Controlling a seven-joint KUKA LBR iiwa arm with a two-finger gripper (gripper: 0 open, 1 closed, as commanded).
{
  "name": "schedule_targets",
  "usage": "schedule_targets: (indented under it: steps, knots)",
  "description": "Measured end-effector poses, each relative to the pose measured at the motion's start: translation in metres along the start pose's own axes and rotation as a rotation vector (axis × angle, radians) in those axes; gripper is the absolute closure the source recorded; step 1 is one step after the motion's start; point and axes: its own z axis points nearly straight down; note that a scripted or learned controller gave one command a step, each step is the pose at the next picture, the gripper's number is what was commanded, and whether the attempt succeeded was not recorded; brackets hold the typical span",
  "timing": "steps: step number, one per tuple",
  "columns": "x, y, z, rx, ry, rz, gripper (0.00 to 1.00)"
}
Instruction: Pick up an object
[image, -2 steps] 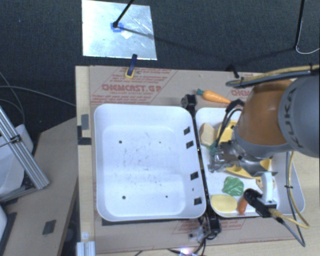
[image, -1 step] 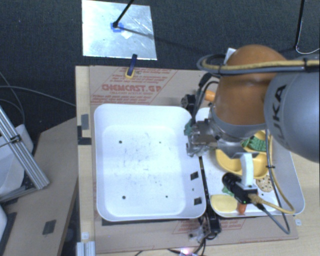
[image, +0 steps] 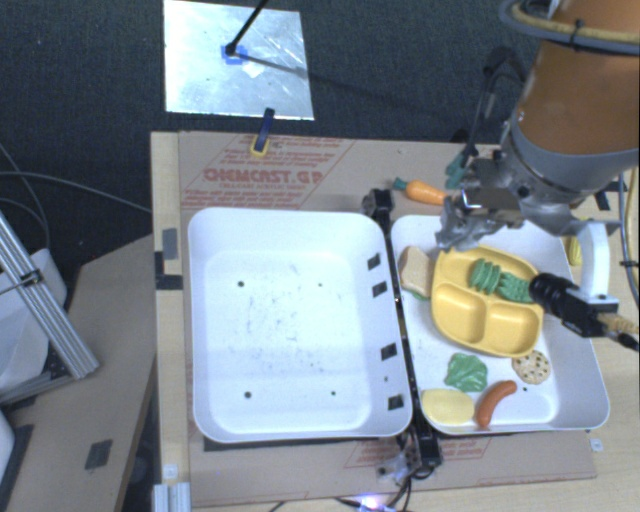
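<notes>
My desk (image: 300, 165) wears printed brown cardboard and carries two white bins side by side: the left bin (image: 215, 260) and the right bin (image: 585, 395).

Beyond my bins, a shiny metal sheet (image: 238, 58) lies on dark carpet (image: 80, 90); cardboard (image: 270, 170) covers my counter.

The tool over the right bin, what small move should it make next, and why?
Probably a short drop straight down. The tool hangs over the back rim of the yellow tray, near the bread slice, with nothing seen between its tips. Lowering there would likely bring it onto something to grasp.
</notes>
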Motion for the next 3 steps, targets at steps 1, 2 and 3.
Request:
schedule_targets:
  steps: [1,2,3]
  knots:
    - [-0.114,0.016,0.073,0.02,-0.005,0.013,1.0]
    - [-0.077,0.071,0.184,0.019,-0.001,-0.004,1.0]
    - [-0.148,0.16,0.227,0.014,-0.007,0.004,1.0]
